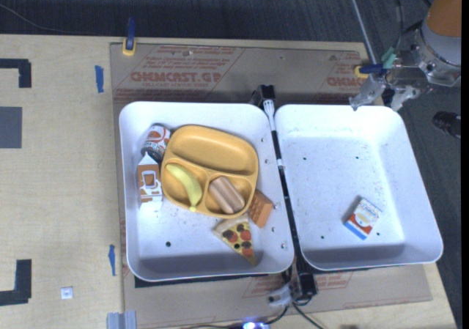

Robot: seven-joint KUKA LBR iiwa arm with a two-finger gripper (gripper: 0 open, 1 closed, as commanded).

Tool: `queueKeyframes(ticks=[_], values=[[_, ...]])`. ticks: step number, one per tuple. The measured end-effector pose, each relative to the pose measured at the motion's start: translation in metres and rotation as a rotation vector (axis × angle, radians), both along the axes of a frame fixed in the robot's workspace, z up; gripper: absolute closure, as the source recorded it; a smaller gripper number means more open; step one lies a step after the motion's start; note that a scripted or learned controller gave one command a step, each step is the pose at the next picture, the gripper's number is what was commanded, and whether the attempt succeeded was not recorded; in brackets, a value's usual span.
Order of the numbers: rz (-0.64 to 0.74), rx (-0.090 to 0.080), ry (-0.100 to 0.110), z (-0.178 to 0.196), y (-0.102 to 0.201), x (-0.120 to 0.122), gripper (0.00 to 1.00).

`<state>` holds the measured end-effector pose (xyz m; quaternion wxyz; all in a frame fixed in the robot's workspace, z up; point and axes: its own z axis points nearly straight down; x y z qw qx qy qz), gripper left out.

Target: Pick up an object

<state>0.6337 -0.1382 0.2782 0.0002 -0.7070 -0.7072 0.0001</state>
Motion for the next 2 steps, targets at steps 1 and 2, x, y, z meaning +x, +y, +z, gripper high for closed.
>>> queueKeyframes(ticks=[1,2], values=[[0.001,0.001,0.001,-0.089,0.083,-0.047,0.0],[-0.003,-0.001,0.001,-0.124,-0.005,-0.121,0.0]])
